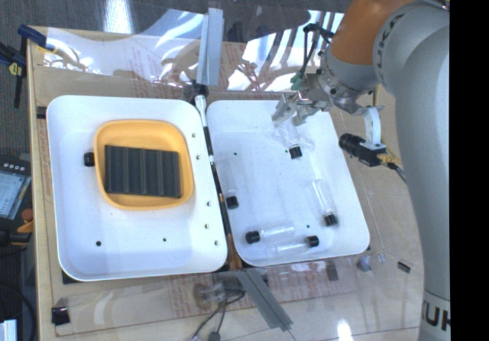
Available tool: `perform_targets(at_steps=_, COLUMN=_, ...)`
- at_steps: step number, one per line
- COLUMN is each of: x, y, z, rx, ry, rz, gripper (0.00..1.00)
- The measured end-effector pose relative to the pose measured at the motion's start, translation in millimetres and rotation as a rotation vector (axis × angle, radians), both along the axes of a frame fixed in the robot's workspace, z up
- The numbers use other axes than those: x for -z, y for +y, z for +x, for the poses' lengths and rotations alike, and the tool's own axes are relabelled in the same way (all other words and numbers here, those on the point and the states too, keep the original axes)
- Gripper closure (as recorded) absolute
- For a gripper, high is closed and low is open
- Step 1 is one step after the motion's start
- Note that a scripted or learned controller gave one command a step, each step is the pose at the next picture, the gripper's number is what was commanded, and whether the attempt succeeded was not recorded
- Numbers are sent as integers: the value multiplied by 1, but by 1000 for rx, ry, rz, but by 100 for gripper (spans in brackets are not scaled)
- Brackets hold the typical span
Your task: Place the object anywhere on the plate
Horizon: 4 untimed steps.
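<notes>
Four clear vials with black caps are what you have to choose from, and every one of them sits in the right bin (348, 209), none on the plate (141, 133). Your gripper (294, 112) hangs over the far part of that bin, and just below its tips stands the nearest vial (290, 141), black cap toward you, glass body reaching up toward the fingers. Whether the tips are closed on it or merely above it, I cannot tell; the glass is see-through and the metal is small at this angle, so do not count it as a grasp. Farther toward you from the gripper lies the second vial (322, 200), and beyond that, near the front wall, two vials (283, 235) lie almost end to end. The plate, yellow with a dark ribbed insert (143, 170), waits in the left bin (69, 240), well off to the gripper's left across the divider. So, by my reading, nothing of the task is done: the pick is at best being attempted, and the lift, the carry across and the release onto the plate are all ahead of you.
</notes>
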<state>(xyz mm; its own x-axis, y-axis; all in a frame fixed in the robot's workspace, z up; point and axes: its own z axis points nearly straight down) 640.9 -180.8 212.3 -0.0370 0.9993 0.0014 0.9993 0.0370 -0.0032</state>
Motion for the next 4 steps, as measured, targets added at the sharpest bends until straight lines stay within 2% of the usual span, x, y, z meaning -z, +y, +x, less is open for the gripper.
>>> perform_targets(at_steps=1, x=-8, y=64, z=-63, rx=-107, ry=0, rz=0, gripper=100)
perform_targets(at_steps=2, x=-2, y=94, z=-16, rx=-157, ry=0, rz=-1, gripper=100)
perform_targets(at_steps=3, x=21, y=124, z=1, rx=-308, ry=1, rz=0, gripper=100)
perform_targets(at_steps=4, x=20, y=153, z=6, rx=-510, ry=-2, rz=0, gripper=100)
